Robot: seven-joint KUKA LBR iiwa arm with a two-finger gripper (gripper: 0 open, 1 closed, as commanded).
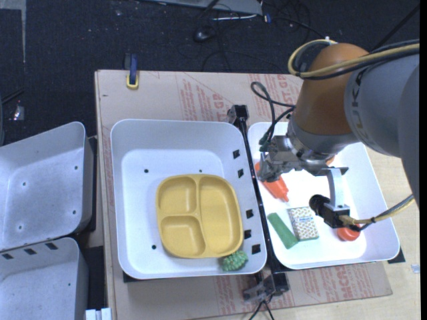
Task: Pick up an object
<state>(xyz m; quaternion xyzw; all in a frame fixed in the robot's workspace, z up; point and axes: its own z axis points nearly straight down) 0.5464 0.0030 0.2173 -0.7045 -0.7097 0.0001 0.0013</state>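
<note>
My gripper (271,168) hangs low over the left side of the right bin (380,199), close to the divider between the bins. Just under and in front of it lies an orange carrot-shaped piece (278,188), its upper end hidden by the gripper. It is unclear whether they touch. Nearer the front of that bin lie a green block (281,230) and a white pad with a green dotted pattern (304,223), side by side. A small orange object (347,232) sits at the bin's front right.
The left bin (133,152) holds a yellow divided plate (199,215) and a green fuzzy ball (233,261) at its front right corner. The arm's grey and orange body (333,105) covers the back of the right bin. A black fitting with a cable (325,207) sits beside the pad.
</note>
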